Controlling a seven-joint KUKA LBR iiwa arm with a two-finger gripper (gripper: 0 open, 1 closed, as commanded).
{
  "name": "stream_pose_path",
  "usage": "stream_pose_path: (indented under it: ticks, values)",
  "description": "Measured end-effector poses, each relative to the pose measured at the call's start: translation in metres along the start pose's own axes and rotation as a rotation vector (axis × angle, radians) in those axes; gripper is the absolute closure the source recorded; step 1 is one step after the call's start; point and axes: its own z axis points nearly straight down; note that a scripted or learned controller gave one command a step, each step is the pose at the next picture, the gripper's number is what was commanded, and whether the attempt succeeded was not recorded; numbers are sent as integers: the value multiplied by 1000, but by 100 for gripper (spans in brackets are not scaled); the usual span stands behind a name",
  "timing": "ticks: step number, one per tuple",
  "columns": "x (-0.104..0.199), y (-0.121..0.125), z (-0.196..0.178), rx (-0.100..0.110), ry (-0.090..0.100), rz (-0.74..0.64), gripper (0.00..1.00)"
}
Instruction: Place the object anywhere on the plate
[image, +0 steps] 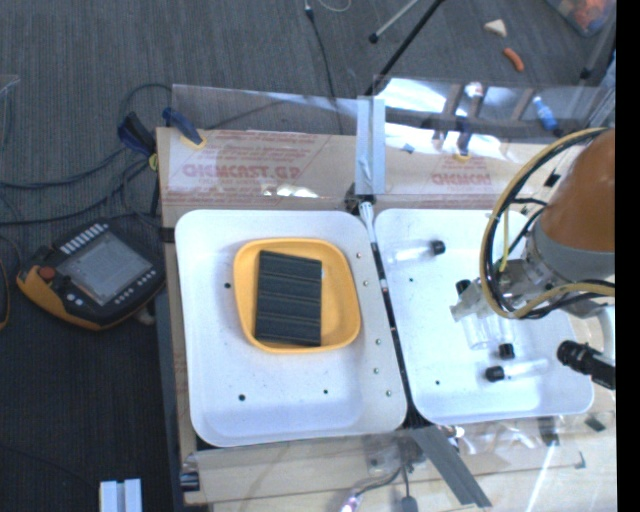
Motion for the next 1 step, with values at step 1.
stream_pose_path:
  ticks: [1]
  values:
    - [0,0,0,0,0,0,0]
